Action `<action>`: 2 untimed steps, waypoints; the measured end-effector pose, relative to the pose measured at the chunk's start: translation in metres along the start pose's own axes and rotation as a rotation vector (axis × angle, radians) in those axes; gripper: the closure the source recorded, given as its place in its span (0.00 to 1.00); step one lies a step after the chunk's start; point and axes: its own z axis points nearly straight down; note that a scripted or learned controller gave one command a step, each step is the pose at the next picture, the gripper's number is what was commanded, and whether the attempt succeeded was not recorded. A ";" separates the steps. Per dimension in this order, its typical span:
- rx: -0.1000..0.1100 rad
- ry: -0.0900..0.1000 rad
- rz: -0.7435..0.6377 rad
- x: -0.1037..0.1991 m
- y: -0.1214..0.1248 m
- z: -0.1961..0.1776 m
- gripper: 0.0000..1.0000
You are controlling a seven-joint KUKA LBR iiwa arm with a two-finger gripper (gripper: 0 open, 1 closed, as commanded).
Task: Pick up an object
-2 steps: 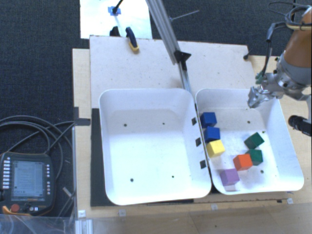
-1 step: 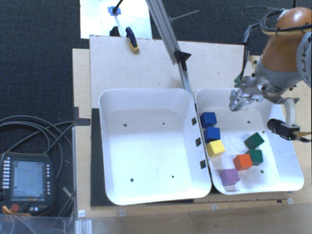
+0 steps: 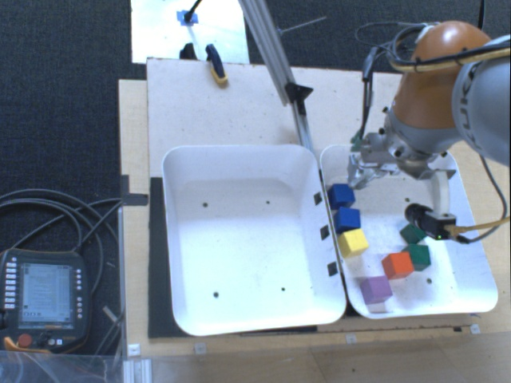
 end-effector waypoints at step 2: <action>-0.002 0.001 -0.002 0.111 -0.016 -0.019 1.00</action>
